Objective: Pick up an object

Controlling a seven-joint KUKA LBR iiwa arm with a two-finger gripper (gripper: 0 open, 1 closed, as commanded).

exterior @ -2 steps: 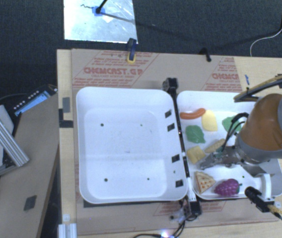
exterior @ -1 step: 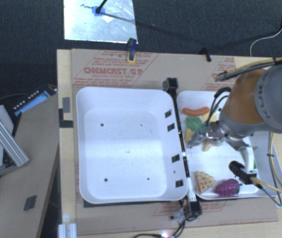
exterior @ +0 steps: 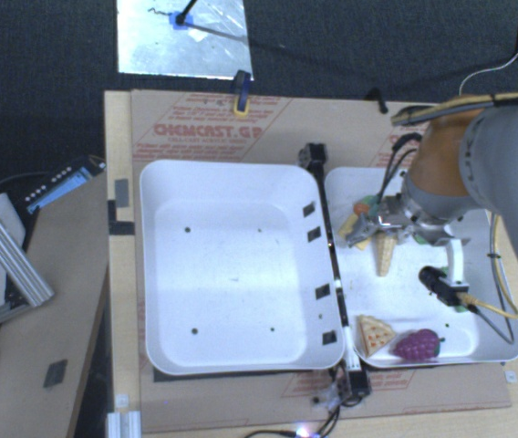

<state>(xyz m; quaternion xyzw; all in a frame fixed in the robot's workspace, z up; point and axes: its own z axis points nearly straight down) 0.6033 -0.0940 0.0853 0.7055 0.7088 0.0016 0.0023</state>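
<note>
My gripper [exterior: 368,228] is down in the right bin [exterior: 494,340], near its upper left corner. A small orange and green toy [exterior: 361,209] lies just beside it, partly hidden by it. A tan ice cream cone [exterior: 385,255] lies directly below the gripper, pointing toward the front. A yellow waffle-patterned wedge [exterior: 375,334] and a purple bunch of grapes [exterior: 417,344] rest at the bin's front edge. Nothing can be seen held.
The left bin [exterior: 154,245] sits beside the right one, separated by a black divider with clips [exterior: 325,245]. The grey arm with its orange band [exterior: 441,158] covers the right bin's upper right. A black fitting with a yellow cable [exterior: 443,286] hangs over the bin.
</note>
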